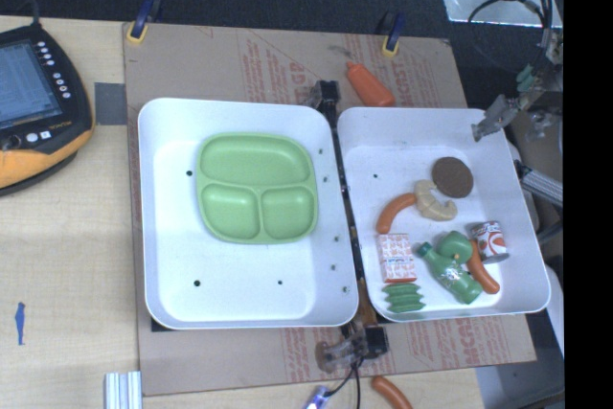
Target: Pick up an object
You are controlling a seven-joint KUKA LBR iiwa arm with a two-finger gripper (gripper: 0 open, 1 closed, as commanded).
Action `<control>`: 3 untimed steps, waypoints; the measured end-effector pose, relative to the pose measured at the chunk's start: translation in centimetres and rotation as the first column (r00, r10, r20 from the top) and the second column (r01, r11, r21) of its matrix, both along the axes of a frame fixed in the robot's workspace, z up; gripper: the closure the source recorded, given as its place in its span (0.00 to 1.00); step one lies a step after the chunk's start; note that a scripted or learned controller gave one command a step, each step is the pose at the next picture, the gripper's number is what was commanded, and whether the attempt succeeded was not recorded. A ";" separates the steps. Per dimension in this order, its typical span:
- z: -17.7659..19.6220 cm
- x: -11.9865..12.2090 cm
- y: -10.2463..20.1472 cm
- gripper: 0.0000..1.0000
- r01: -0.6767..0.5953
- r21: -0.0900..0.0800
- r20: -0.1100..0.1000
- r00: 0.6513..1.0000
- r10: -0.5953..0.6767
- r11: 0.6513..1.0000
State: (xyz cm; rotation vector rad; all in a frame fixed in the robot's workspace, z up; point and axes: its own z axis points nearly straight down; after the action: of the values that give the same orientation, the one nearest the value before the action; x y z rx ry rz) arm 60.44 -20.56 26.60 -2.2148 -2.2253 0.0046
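Dark carpet is seen beyond the bench, on which a brown cardboard sheet is clamped beneath two white bins set side by side, their inner rims touching.

Left bin: one green divided plate is held in its upper middle. Bare floor is left along its left side and lower part.

Right bin: a brown disc is noted near the upper right, with a pale ring-shaped piece just below it and an orange sausage shape beside that. Lower down, a small red-and-white carton lies above a green ribbed item at the front rim. A green bottle-like toy, a red-and-white can and an orange piece are crowded together at the lower right. The upper left floor of this bin is open.

Outside the bins, an orange carrot shape lies on the cardboard behind them, and a handheld control pendant rests at the bench's left edge.

The tool is seen at the right bin's upper right corner, above the rim; how far it is open cannot be told, and nothing is seen in it.
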 end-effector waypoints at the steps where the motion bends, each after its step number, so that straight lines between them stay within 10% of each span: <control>1: -14.1 4.9 -0.5 0.00 -0.003 0.001 -0.004 1.000 0.003 1.000; 3: -17.4 2.7 9.8 0.00 -0.003 0.000 -0.001 1.000 0.003 1.000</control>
State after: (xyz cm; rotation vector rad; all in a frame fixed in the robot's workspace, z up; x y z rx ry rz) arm 63.10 -10.79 9.17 -2.2113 -2.2279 0.0056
